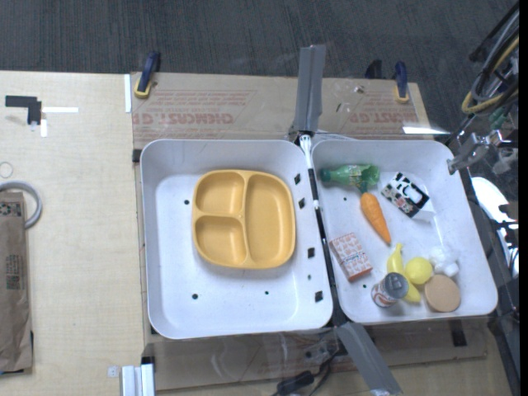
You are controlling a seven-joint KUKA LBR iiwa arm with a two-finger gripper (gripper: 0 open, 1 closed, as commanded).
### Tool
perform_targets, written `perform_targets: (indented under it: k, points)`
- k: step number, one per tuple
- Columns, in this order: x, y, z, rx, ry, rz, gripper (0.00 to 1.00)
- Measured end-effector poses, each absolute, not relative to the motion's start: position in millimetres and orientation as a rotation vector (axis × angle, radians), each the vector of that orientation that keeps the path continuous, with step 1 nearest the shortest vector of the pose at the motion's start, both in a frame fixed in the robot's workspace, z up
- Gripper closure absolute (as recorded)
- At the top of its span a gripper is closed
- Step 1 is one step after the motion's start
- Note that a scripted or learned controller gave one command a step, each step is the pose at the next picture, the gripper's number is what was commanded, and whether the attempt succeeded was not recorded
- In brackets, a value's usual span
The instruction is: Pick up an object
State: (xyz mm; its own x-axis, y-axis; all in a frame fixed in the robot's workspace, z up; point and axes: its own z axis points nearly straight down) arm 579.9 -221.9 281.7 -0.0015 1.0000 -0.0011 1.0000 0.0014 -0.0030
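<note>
Left bin [165, 304] holds a smooth yellow three-compartment plate [245, 219], lying flat. Right bin [474, 246] is crowded: green bottle [350, 174], orange carrot [375, 217], patterned small box [351, 256], yellow lemon [418, 271], round tan disc [443, 293]. At the far right, arm parts [483, 143] hang over the rim; whether the tool is open, I cannot tell.

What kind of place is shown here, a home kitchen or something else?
Probably a robotics lab bench, not a kitchen: two shallow white plastic bins sit side by side, blue clamps hold cardboard, and toy food like a small orange carrot lies beside a yellow divided plate.
</note>
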Motion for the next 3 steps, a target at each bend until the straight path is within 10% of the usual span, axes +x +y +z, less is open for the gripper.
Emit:
perform_targets:
  k: [1,3]
  points:
    - [569.9,-222.4,290.8,-2.468,-1.943,0.006,0.0]
    - [598.5,-146.6,119.8,-2.194,-2.275,-0.014,0.0]
